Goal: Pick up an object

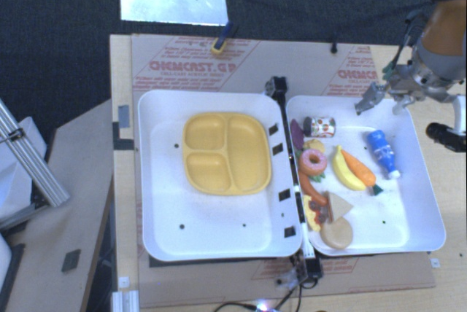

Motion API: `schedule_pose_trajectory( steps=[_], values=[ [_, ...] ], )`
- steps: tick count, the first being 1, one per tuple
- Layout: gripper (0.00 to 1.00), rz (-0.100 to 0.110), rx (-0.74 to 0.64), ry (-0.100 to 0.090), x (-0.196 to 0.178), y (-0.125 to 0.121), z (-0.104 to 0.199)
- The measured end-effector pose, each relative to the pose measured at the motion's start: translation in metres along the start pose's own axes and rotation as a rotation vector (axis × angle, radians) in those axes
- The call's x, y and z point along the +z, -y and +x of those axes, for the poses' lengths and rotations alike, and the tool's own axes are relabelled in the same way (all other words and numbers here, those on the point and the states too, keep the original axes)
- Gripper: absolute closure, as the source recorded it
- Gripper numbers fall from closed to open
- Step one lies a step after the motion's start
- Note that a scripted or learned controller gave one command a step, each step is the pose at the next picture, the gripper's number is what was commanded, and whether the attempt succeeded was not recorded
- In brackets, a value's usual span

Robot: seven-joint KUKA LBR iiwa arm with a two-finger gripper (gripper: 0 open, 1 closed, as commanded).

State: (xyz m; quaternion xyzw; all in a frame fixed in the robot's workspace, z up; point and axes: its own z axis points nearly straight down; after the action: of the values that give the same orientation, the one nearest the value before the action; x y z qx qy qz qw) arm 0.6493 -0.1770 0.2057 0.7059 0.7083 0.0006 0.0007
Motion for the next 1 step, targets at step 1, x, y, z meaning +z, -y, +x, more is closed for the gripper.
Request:
schedule_pose_trajectory(
  steps=[1],
  values=[
    [0.00, 0.002, -0.001, 0.000, 0.0413, -0.0015, 0.0010]
  ],
)
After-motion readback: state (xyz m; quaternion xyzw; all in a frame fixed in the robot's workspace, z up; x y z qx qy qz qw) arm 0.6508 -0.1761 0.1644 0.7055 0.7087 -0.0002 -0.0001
